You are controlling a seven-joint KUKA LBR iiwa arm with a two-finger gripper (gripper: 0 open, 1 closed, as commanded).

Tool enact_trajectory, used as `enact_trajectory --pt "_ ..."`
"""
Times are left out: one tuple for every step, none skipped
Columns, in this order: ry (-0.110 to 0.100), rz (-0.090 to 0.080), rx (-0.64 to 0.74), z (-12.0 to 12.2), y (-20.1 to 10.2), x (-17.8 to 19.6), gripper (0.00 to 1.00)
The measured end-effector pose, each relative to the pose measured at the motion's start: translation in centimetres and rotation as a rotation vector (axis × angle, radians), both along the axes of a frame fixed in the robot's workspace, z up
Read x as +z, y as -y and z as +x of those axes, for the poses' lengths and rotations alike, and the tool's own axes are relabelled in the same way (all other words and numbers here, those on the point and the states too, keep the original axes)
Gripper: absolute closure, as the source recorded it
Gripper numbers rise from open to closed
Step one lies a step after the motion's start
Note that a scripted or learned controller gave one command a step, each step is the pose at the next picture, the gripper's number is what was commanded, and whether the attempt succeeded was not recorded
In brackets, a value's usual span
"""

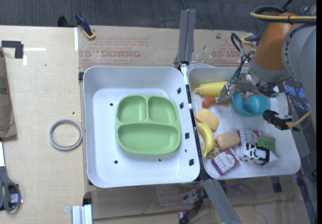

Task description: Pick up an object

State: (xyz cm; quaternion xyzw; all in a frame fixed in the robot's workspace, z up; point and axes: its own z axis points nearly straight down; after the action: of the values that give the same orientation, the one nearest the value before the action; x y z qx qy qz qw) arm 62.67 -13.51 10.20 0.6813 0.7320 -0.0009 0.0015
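Reaching into the right bin (282, 165), we found the gripper (227, 93) low among crowded toys, fingers apart around the orange carrot (209, 101) beside the yellow bottle (211, 88), presumably positioned to grasp it.

One fixed camera up above the bench, looking down at a slant, taking in both white bins (90, 132) side by side, arm (297, 49) entering from the right.

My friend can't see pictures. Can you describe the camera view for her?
A grey robot arm's claw reaches into the right white bin, beside a yellow squeeze bottle and a blue bowl. The left white bin holds a green divided plastic plate.
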Motion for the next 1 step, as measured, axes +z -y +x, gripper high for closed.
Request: enact_trajectory --pt "-0.01 0.002 -0.347 0.94 1.24 -1.22 0.0"
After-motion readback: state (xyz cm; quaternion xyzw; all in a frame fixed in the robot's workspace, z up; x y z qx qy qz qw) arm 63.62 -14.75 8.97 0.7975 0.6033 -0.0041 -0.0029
